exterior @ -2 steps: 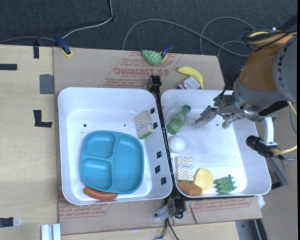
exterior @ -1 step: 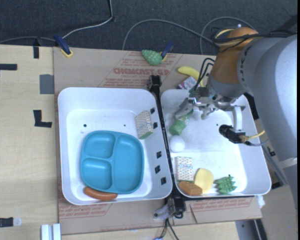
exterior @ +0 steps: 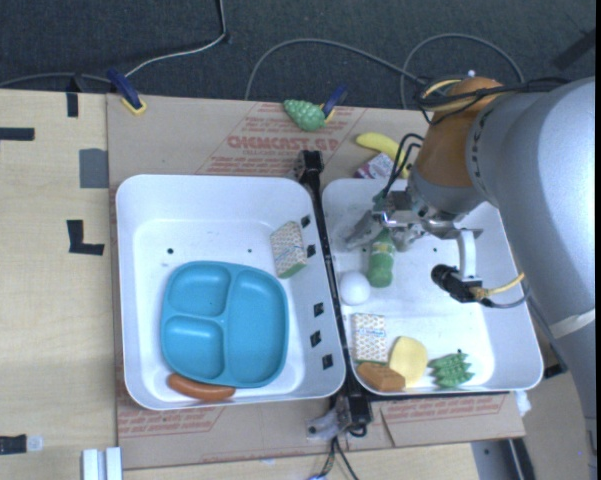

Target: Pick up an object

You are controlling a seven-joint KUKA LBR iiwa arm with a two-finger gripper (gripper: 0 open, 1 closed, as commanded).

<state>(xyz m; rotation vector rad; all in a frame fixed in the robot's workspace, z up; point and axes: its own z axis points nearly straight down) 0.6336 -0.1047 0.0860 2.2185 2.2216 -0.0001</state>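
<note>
Left bin (exterior: 140, 218): a blue divided plate (exterior: 223, 323) lies toward its near side. An orange sausage-shaped piece (exterior: 200, 388) lies against the plate's near edge. A patterned packet (exterior: 290, 248) leans by the plate's far right corner, close to the divider between the bins.

Right bin (exterior: 510, 358), taking the green bottle (exterior: 381, 264) as landmark: the bottle lies near the bin's far left part, its long axis running roughly far to near, cap end pointing away from the camera. The gripper (exterior: 388, 226) stands directly over the bottle's far end; the grey fingers (exterior: 364, 232) appear to splay either side of it. Whether the jaws are wide, narrow or closed on the bottle cannot be told; the wrist masks the contact. No hold is confirmed.

Judgement: the bottle is the likeliest target, lying immediately below the jaws. A grip across its short axis is called for.

Obstructions: a white ball (exterior: 354, 289) sits just near-left of the bottle, almost touching; it could be nudged. Well nearer than the bottle lie a second patterned packet (exterior: 368, 335), a yellow piece (exterior: 409, 358), an orange piece (exterior: 382, 377) and a green spiky toy (exterior: 450, 369); none interferes.

Beyond the bins, a banana (exterior: 378, 144) and a green object (exterior: 305, 114) rest on the cardboard (exterior: 180, 133).
</note>
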